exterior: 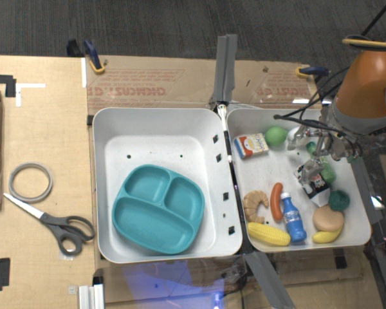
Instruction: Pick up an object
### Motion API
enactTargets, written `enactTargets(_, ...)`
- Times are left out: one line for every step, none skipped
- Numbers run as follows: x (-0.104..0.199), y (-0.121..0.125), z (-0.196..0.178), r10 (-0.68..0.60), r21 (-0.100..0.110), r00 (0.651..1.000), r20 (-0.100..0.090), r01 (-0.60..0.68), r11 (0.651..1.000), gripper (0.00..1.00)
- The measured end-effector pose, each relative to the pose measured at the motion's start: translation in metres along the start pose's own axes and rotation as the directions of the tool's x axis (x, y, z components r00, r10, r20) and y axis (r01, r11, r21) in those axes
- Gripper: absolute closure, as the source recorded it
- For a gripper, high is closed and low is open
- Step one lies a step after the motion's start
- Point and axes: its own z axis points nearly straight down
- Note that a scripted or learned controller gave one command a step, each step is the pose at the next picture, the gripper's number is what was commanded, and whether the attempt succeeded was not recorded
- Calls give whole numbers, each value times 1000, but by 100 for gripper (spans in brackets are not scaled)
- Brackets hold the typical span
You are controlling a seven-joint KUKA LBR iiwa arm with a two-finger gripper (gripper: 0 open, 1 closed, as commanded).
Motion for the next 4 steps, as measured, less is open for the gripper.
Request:
enactTargets(62, 78, 12, 57, -1, 998, -5, -57, 998, 0)
enactTargets(101, 104, 11, -21, 0, 1000, -2, 21, 1000, 0)
enactTargets(32, 101, 12, 1, -1, 1000, -2, -1, 1000, 0)
enactTargets(79, 98, 12, 119, 0, 993, -4, -119, 993, 0)
